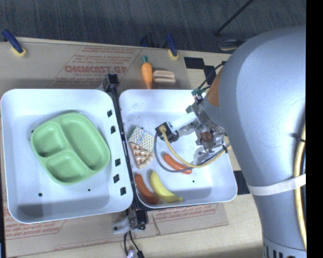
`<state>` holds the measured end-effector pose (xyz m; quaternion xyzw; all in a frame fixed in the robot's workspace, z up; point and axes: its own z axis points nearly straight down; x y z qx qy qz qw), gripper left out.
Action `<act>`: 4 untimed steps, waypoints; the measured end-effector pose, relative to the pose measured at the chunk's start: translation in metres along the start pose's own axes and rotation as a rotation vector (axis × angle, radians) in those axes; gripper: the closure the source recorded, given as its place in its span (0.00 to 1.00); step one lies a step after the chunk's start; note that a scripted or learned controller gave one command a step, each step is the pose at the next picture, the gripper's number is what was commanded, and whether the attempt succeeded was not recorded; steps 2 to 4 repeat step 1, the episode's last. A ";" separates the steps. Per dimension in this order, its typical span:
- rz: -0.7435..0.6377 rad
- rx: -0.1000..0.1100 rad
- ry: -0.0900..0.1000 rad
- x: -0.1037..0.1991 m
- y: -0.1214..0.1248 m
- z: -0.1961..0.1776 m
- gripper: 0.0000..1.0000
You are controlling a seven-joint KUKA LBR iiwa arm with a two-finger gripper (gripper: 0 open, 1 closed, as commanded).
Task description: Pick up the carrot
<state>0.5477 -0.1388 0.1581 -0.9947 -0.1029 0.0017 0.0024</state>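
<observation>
The carrot [146, 74], orange with a green top, lies on the cardboard just beyond the far rim of the right bin [220, 183], outside both bins. My gripper [205, 142] hangs over the right half of the right bin, well to the right of the carrot and nearer the front. A yellow cable loops below it. Just left of the gripper and below it, an orange-red elongated piece [175, 163] lies on the bin floor. Nothing shows between the fingers.
A tan sandwich-like block [164, 77] sits beside the carrot. The right bin also holds a waffle piece [141, 145], a brown sausage [145, 189] and a banana [162, 188]. The left bin [16, 106] holds a green divided plate [70, 147]. The arm's grey body covers the right side.
</observation>
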 end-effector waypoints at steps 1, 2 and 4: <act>-0.014 0.000 -0.001 -0.074 0.003 0.067 0.00; -0.014 0.000 -0.001 -0.074 0.003 0.067 0.00; -0.014 0.000 -0.001 -0.074 0.003 0.067 0.00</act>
